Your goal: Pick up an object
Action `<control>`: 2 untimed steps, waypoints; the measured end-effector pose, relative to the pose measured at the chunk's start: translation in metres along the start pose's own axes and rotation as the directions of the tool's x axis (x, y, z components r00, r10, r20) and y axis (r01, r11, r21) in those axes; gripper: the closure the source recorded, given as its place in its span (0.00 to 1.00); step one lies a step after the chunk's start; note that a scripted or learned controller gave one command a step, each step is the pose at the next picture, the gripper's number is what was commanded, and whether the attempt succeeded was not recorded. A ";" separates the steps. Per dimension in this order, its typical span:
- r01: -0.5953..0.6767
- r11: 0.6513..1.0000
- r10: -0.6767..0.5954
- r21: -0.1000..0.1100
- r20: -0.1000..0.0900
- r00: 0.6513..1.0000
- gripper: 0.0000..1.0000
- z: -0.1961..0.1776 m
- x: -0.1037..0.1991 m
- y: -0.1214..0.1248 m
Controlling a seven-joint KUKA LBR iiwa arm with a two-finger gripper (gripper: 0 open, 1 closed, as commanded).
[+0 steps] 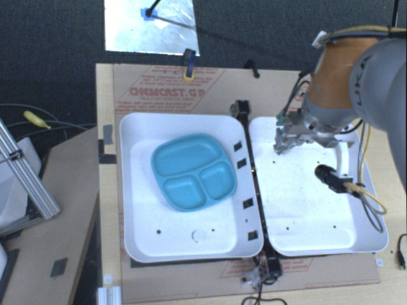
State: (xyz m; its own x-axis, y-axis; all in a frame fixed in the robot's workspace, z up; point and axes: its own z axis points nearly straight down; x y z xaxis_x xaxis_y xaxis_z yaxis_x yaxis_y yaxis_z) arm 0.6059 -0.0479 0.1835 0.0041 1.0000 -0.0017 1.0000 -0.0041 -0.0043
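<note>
A light blue divided plate (193,171) with three compartments lies flat in the middle of the left bin (137,234). My gripper (283,143) hangs over the back left corner of the right bin (318,234), close to the divider between the bins. It is well to the right of the plate and apart from it. The grey arm with its orange band (340,62) comes in from the upper right and hides the wrist. Nothing shows in the gripper.
A black part with a yellow cable (334,178) hangs from the arm over the right bin. A small pale disc (199,236) lies near the left bin's front wall. Black clips (245,164) line the divider. Both bins rest on cardboard (165,91).
</note>
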 end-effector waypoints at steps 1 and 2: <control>0.017 1.000 -0.017 -0.009 -0.006 1.000 1.00 -0.051 0.097 -0.025; 0.006 1.000 -0.006 -0.006 -0.002 1.000 0.00 -0.048 0.091 -0.025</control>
State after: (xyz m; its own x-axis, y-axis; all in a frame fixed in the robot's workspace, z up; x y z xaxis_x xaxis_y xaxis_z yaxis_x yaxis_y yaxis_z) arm 0.5817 0.0431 0.2314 -0.0023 1.0000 0.0006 1.0000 0.0023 0.0019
